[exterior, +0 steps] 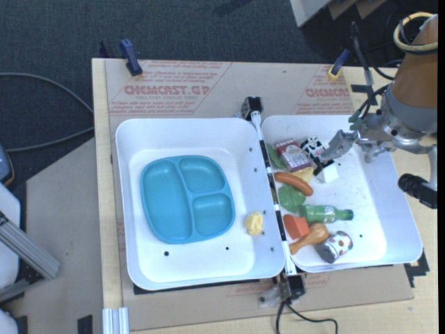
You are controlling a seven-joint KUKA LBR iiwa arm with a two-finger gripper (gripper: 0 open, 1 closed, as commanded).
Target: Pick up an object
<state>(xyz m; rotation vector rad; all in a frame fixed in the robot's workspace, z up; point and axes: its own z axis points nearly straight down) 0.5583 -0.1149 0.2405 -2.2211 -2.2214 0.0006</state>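
Observation:
The right bin (389, 207) holds a cluster of toys along its left side: a pink box (293, 155), an orange sausage (293, 182), a green round piece (292, 197), a green bottle (327, 214), a red block (297, 226), an orange carrot-like piece (310, 236) and a small can (336, 246). My gripper (331, 156) reaches in from the right, low over the bin's upper middle. A black-and-white item (311, 145) lies just left of it, and a small white block (329, 175) sits right below its tip. Whether it touches either, I cannot tell.
The left bin (132, 145) carries a blue divided plate (188, 197) and a small yellow piece (254, 222) near its right wall. The grey arm with its orange band (414, 89) hangs over the right bin's far right corner. Clamps (130, 56) sit at the board's back edge.

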